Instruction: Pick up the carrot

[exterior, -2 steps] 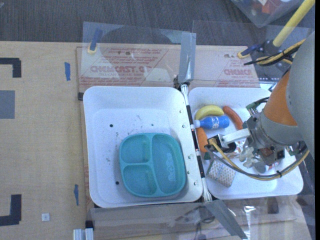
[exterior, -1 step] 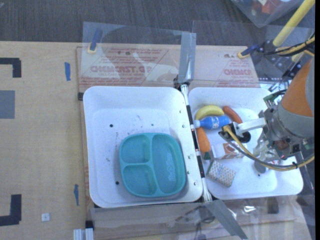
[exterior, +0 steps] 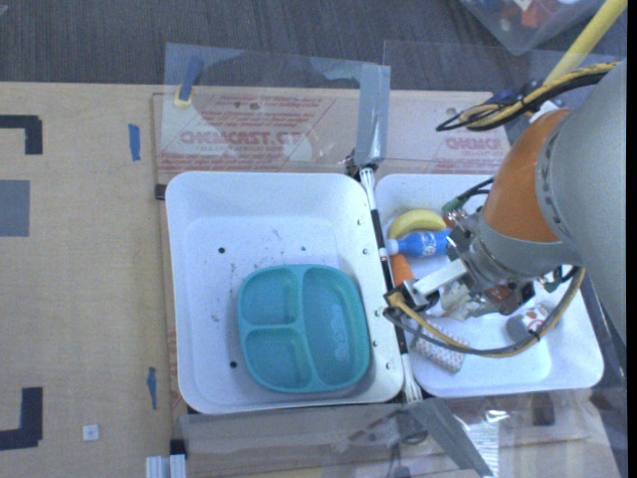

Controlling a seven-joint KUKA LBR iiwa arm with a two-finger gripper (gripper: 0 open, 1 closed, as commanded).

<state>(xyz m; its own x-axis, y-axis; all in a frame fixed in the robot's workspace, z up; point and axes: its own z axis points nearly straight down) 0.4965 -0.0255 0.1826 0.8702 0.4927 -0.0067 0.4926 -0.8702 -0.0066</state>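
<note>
Camera view: the arm [exterior: 557, 187] is seen reaching in low over the right bin [exterior: 572, 366], its wrist hanging just above the bin's left half. The end effector [exterior: 453, 292] is buried among cables and wrist hardware, so whether it is apart or together cannot be told. The carrot [exterior: 400, 269] is found at the right bin's left wall, a short orange stub just beside the end effector and directly below a blue-and-white bottle [exterior: 423, 244], with a banana [exterior: 416, 221] lying just above that. Nothing can be made out gripped.

The approach-and-descend step is judged to be in hand. For the next move, a closure squarely on the carrot is called for, kept off the bottle and the bin wall. In the left bin [exterior: 199, 207], a teal divided plate [exterior: 304, 329] is left untouched on the desk [exterior: 80, 267].
</note>
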